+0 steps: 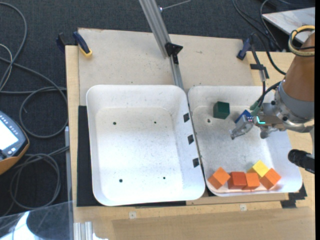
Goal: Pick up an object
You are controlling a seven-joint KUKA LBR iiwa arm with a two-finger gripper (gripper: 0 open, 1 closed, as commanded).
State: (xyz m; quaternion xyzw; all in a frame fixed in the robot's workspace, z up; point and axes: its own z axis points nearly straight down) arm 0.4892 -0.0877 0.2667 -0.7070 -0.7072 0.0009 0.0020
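One pincer (pixel 243 127), fingers' spread unclear, hovers beside the squarish green block (pixel 221 109).

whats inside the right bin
The right bin holds a green block near its far wall and orange, red and yellow blocks along its near edge. The gripper hides the floor beneath it.

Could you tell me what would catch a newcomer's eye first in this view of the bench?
Probably the row of orange blocks with one yellow block, bunched against the near wall of the right bin. Next, the gripper reaching in from the right over that bin's middle, with a lone dark green block just beyond it toward the far wall. The left bin beside it is a broad white expanse.
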